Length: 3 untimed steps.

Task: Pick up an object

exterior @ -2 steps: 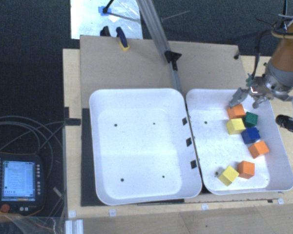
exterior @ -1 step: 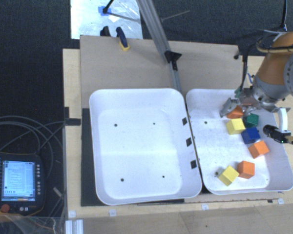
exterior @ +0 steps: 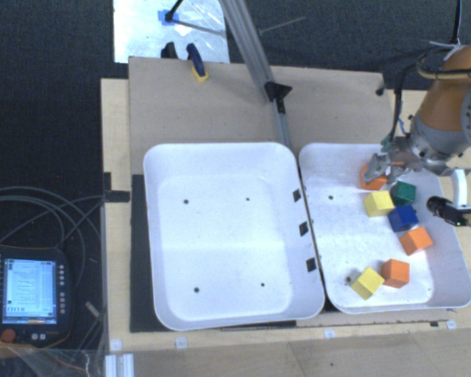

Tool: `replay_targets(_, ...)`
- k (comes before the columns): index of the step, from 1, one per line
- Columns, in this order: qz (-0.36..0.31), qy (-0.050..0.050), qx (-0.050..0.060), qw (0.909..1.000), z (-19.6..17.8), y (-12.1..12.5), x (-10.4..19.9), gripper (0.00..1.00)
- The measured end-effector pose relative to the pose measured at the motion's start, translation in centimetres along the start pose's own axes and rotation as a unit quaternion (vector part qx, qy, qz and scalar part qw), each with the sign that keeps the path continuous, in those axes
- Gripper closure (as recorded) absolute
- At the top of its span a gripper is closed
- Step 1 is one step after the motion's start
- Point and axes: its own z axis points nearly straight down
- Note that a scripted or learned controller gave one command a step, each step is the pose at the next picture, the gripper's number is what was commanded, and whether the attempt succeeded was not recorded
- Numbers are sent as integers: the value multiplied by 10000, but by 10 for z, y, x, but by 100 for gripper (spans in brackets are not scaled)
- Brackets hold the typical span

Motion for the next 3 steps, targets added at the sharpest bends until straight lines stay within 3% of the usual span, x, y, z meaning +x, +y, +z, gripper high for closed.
replay_targets(1,-2,-2,-15,10000,-62,8,5,100)
replay_targets(3,3,0,-5,10000,-151,3,1,100)
